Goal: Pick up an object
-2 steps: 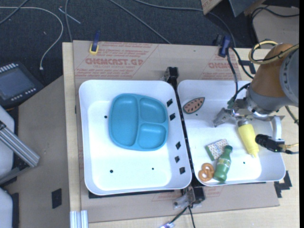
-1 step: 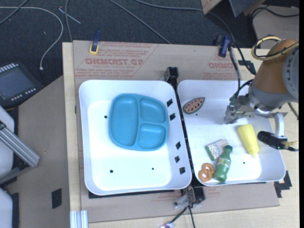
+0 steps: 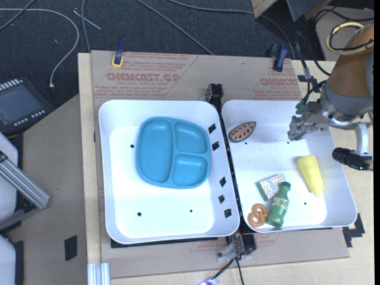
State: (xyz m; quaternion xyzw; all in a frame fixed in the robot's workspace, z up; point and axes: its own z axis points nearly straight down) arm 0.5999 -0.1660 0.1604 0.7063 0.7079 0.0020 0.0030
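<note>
The right bin (image 3: 332, 221) holds several small objects. A brown almond-shaped piece (image 3: 242, 131) lies near its back left. Toward the right side lies a yellow banana-like object (image 3: 311, 173). A green bottle (image 3: 278, 205) rests at the front, touching an orange pretzel (image 3: 257, 215) and a small patterned packet (image 3: 270, 186). My gripper (image 3: 297, 128) hangs over the back right part of this bin, above and left of the yellow object, with nothing seen between its fingers.
The left bin (image 3: 119, 218) holds a blue divided plate (image 3: 172, 152). Black clips run along the wall between the bins. Cables lie on the floor behind the bench, and clamps (image 3: 119, 57) hold its back edge.
</note>
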